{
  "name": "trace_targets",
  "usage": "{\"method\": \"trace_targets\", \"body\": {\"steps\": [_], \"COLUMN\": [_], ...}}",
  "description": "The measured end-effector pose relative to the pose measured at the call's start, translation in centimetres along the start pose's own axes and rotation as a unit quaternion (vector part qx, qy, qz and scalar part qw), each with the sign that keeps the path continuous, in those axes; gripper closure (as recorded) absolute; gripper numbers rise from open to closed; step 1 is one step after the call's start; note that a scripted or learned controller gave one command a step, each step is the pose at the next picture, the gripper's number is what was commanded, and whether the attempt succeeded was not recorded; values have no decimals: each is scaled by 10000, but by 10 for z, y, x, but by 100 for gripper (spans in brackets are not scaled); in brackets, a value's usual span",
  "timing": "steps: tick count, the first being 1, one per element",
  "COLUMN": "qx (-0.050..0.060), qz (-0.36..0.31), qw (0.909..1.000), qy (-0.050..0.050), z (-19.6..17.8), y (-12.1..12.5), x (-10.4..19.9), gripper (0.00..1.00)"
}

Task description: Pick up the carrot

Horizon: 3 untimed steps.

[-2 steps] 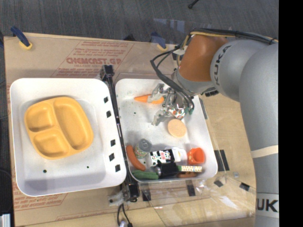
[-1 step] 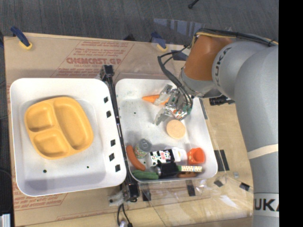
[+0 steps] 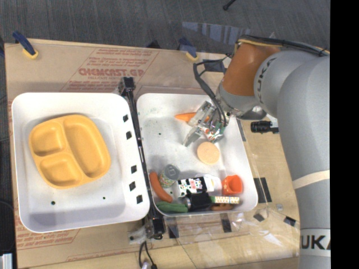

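The carrot (image 3: 184,116) is a small orange cone lying near the back of the right bin (image 3: 147,128), its tip pointing left. My gripper (image 3: 198,128) hangs right beside the carrot's thick end, touching or almost touching it. Whether the carrot sits between the jaws is hidden by the gripper body. The grey arm with its orange band comes in from the upper right.
A tan round disc (image 3: 208,153) lies just below the gripper. Along the right bin's front edge crowd a reddish sausage (image 3: 161,188), a small can (image 3: 169,174), a black-and-white carton (image 3: 197,185), an orange cup (image 3: 233,184) and a green item (image 3: 171,207). A yellow divided plate (image 3: 68,149) lies in the left bin (image 3: 22,206).
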<state>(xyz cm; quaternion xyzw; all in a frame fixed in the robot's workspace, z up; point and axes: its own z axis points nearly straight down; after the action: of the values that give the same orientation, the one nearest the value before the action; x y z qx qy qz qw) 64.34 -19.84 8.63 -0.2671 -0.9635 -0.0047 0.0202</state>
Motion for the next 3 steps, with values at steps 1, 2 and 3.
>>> {"method": "trace_targets", "body": {"steps": [1, 2, 3], "qx": [-21, 18, 2], "qz": [-24, -33, -71], "qw": [9999, 10000, 9999], "qy": [-163, -33, -118], "z": [-15, -10, -23], "y": [2, 0, 3], "x": [-6, -1, -4], "gripper": [100, 0, 100]}}
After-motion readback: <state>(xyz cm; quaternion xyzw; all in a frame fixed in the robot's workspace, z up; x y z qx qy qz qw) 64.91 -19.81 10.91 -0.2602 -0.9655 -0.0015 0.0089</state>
